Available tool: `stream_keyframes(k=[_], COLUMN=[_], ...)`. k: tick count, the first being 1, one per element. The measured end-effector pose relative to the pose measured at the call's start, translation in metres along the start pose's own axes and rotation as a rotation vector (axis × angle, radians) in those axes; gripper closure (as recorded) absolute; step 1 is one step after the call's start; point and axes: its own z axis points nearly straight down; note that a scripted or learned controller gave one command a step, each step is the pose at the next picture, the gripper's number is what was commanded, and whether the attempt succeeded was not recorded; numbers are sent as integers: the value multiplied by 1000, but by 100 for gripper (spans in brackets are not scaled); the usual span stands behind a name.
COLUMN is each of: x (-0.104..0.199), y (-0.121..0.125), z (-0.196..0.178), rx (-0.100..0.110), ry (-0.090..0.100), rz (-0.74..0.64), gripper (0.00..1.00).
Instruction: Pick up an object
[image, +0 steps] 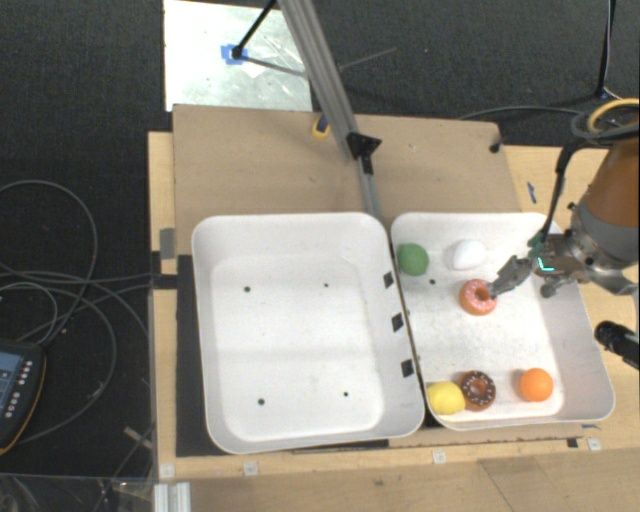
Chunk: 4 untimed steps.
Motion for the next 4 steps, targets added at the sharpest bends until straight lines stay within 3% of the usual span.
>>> stream_keyframes(k=[1,2,4], x=[0,-5,-3], y=[1,-6,-3], z=[-2,56,138], rx=[-4,2,0], ry=[-1,0,0], rz=[2,4,3], gripper=[0,0,0])
